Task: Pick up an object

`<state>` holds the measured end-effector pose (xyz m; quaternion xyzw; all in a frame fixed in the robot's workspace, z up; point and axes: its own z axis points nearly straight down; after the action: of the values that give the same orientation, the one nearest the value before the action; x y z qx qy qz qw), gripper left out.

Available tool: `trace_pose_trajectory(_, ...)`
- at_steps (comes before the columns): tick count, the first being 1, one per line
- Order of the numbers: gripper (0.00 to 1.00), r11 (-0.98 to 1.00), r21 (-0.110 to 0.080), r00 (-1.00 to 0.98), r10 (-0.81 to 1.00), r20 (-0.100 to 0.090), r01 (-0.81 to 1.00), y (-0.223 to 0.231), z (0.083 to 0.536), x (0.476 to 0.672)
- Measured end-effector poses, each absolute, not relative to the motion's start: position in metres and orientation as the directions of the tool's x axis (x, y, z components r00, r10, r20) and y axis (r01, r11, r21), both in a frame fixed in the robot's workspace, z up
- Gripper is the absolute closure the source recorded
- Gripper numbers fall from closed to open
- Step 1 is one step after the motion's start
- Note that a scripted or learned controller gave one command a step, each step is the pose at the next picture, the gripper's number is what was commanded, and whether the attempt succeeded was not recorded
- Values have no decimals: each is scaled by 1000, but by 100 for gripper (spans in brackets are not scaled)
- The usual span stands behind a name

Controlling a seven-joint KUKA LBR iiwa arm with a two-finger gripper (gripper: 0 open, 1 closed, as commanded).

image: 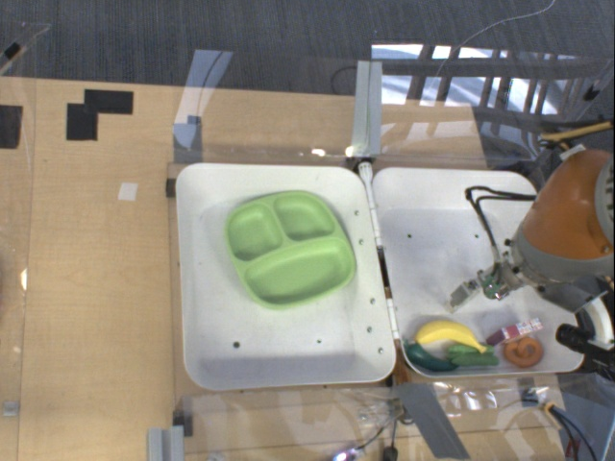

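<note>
Along the front edge of the right bin [432, 209] lie a yellow banana [448, 334], a dark green piece [452, 357], a small pink and red tube [513, 331] and an orange round object [523, 351]. My gripper [480, 287] hangs over the middle of the right bin, just above and behind the banana, apart from every object. The arm's orange band [572, 209] rises to its right. I see nothing held in the gripper.
The left bin [202, 344] holds a green divided plate [288, 248] near its centre. A metal divider [377, 257] separates the two bins. A black cable [480, 200] loops over the right bin's back part. Wooden bench surface lies to the left.
</note>
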<state>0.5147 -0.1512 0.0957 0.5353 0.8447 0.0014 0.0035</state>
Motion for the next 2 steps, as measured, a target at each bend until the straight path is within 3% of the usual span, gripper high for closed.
trace_pose_trajectory(1, 0, 476, 18, -475, 880, -13, 879, -94, 94, 542)
trace_pose_trajectory(2, 100, 479, 25, -479, 878, -14, 877, -91, 105, 544)
